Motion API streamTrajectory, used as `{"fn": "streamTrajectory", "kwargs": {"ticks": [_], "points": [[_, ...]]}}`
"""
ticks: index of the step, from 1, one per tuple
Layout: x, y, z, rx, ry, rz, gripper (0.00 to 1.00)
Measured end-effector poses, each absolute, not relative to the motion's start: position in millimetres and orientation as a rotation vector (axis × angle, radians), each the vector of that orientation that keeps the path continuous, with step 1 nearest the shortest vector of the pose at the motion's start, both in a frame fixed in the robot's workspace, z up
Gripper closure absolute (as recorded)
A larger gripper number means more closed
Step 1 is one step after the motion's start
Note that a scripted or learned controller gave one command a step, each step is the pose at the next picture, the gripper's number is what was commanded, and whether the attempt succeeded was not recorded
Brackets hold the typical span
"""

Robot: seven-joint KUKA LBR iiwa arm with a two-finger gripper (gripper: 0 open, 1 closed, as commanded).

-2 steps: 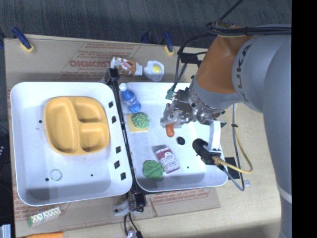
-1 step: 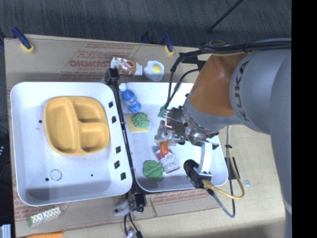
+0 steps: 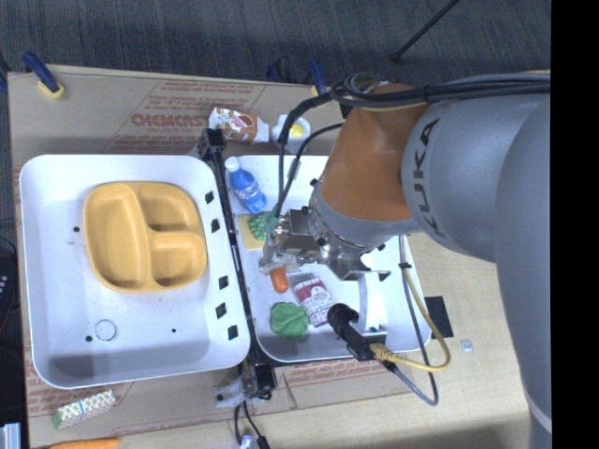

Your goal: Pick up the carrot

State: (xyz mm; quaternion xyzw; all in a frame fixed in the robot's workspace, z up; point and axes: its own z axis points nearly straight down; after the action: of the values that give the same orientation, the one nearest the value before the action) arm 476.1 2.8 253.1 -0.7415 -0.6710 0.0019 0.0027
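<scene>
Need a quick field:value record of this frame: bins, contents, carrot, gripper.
left bin: holds yellow divided tray
right bin: blue bottle, green leafy item, red-white packet, carrot
carrot: small orange piece, lying just below the gripper
gripper: low over right bin, beside its left wall; finger state unclear
grasp: not confirmed

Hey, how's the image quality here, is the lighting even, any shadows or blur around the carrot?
Camera view: lighting is fairly even and soft, with no harsh glare on the white bins; the arm casts a shadow over the right bin, dimming the carrot beneath the gripper; the picture is slightly soft overall, so small package labels are unreadable.
</scene>
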Motion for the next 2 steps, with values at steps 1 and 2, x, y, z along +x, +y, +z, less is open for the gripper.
{"fn": "streamTrajectory", "kwargs": {"ticks": [1,2], "points": [[512.0,-9,319,-2.579,-1.79,0.003,1.0],[482.0,-14,291,-2.561,-1.814,0.006,1.0]]}}
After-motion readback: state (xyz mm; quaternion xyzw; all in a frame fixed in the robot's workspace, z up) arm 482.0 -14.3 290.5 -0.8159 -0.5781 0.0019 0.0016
